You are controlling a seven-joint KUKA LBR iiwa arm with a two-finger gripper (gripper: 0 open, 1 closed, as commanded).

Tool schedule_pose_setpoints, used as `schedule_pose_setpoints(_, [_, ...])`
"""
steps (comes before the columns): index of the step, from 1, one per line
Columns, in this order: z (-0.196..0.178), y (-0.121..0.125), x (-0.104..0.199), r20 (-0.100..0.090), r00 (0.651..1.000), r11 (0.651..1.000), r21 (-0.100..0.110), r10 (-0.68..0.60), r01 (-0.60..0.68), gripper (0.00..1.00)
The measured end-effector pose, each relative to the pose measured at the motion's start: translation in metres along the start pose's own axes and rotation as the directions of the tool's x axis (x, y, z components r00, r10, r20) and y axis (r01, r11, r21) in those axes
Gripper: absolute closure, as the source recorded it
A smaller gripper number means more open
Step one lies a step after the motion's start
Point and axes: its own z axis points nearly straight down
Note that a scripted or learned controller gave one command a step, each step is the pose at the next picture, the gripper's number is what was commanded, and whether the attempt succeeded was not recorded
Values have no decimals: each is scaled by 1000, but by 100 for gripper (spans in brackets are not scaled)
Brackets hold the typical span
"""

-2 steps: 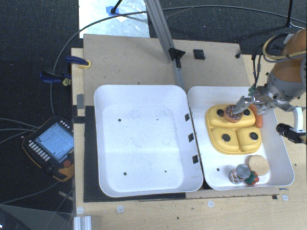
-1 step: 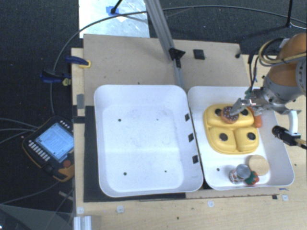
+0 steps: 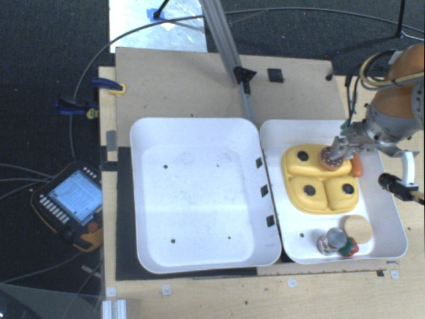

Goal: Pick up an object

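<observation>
The bench is seen from above, a tan board on which two shallow white bins are set side by side. The left bin is the larger in the picture; only bare white floor is shown in it. The right bin is where all the objects are gathered.

The arm is reached in from the right, and the gripper is lowered over the upper edge of the biggest object, a yellow moulded piece with several rounded lobes and dark spots, lying flat near the middle of the right bin. A small brownish round thing is seen at the gripper's tip, on top of the yellow piece; whether it is a separate object or part of the tool cannot be made out. An orange bit lies just beside the gripper, at the yellow piece's right edge. Whether the pincer is spread or closed cannot be told, and nothing is shown clearly held.

Nearer the front wall of the bin, a tan disc and a small cluster of mixed colours are placed close together.

The yellow piece is judged light, fairly stiff and smooth, so slipping is likely on the domed lobes; a hold across a thin outer rim or a groove between lobes would probably be surer
</observation>
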Motion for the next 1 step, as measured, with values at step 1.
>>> schedule_pose_setpoints(1, [-64, -1, 2, 0, 1000, 1000, 3, 1, -1, 100])
